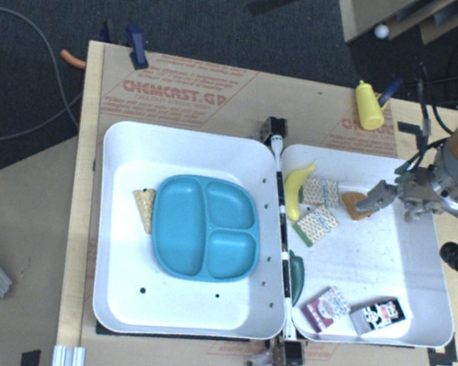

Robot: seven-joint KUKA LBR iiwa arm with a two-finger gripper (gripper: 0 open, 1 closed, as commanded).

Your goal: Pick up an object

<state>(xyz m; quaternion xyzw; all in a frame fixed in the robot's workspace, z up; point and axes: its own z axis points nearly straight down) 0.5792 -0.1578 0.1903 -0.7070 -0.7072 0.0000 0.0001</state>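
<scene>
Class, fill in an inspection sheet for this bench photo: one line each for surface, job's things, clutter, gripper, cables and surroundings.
Surface: brown bench board with red print, bearing the left bin and the right bin.
Job's things: in the right bin, banana, patterned packets, brown object, two small boxes; in the left bin, blue divided plate and cracker.
Clutter: yellow bottle and blue clamp on the board.
Gripper: gripper low beside the brown object; finger state unclear.
Cables: cable on the floor, left.
Surroundings: dark carpet.
</scene>
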